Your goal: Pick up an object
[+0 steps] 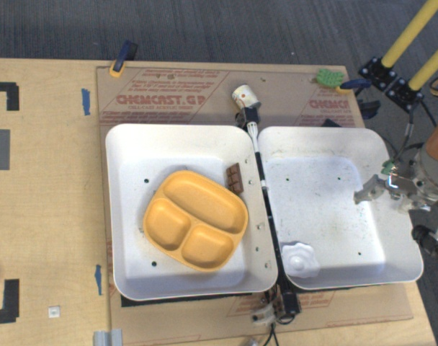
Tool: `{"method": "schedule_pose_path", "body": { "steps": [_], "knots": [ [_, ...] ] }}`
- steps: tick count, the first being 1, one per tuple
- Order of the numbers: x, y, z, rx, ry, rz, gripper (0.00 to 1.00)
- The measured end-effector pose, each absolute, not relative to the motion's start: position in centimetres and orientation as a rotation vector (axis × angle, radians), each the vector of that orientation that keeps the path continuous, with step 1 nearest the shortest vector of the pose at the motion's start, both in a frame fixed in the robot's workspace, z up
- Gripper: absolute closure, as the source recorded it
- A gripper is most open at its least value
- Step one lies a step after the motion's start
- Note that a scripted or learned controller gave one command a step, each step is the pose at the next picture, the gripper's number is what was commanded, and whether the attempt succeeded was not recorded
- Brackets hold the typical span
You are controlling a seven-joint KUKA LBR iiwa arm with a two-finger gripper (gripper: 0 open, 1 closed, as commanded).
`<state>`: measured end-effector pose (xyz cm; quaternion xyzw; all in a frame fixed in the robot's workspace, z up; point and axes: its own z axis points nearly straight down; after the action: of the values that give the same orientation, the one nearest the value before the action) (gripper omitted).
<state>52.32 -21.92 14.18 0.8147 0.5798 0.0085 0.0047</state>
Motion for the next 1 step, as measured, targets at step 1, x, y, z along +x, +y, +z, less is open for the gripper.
{"method": "schedule_pose_path", "body": {
  "steps": [1],
  "knots": [
    [52.26,-22.05,15.07,2.552,1.814,0.022,1.00]
  ]
}}
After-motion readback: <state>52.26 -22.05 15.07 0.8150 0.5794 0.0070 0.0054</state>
